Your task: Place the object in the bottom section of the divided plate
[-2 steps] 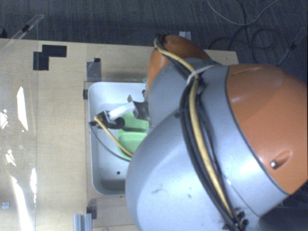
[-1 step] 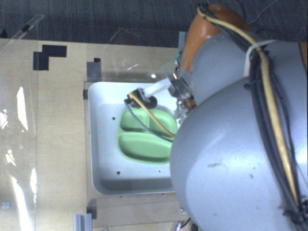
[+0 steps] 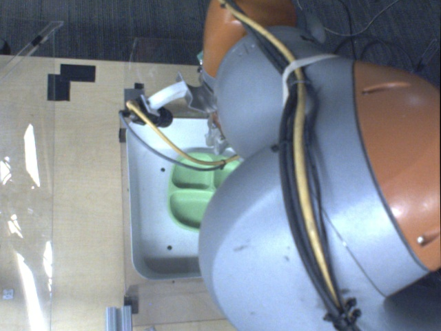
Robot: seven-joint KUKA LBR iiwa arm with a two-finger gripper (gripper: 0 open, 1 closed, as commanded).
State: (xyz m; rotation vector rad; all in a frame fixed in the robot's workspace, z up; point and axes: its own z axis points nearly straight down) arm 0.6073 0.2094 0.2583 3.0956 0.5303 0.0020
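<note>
A light green divided plate lies in the white bin, with two of its sections showing at its left side. The rest of the plate is hidden under the large grey arm, which covers most of the view. The wrist end of the arm, with a white fitting and a yellow cable, hangs over the bin's upper left part. The gripper itself is hidden by the arm body. I see no loose object beside the plate.
The wooden bench stretches to the left, with black markers near its far edge. A clear panel reflects light at the left. Cables run along the arm.
</note>
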